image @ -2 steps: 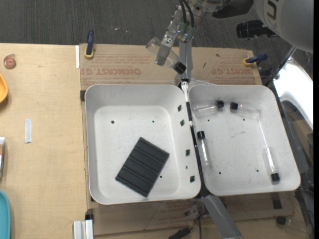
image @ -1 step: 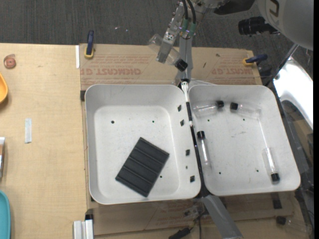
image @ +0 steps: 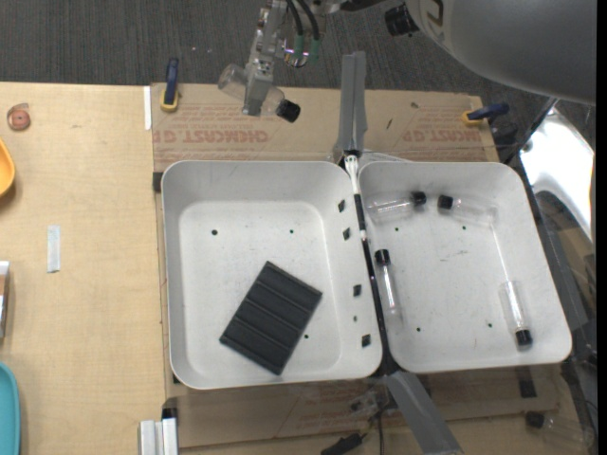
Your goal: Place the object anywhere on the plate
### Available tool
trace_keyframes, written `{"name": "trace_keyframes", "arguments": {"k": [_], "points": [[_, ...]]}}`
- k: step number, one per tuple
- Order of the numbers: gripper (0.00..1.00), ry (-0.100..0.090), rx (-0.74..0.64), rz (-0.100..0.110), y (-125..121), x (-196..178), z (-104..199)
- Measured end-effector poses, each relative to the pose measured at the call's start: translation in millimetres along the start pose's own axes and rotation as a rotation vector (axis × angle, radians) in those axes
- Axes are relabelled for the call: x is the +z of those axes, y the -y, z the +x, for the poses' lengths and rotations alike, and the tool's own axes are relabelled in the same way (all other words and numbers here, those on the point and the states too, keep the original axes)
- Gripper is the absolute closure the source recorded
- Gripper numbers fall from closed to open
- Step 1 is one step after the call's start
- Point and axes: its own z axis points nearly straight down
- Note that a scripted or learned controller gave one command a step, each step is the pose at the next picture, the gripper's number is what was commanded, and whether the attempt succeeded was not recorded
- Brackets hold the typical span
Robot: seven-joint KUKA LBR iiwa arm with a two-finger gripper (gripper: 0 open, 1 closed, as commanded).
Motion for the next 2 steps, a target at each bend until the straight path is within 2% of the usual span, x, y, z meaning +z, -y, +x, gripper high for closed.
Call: {"name": "trace_keyframes", "arguments": {"k": [2], "points": [[1.0, 0.004, 0.003, -0.002, 0.3, -16.8, -2.7]]}}
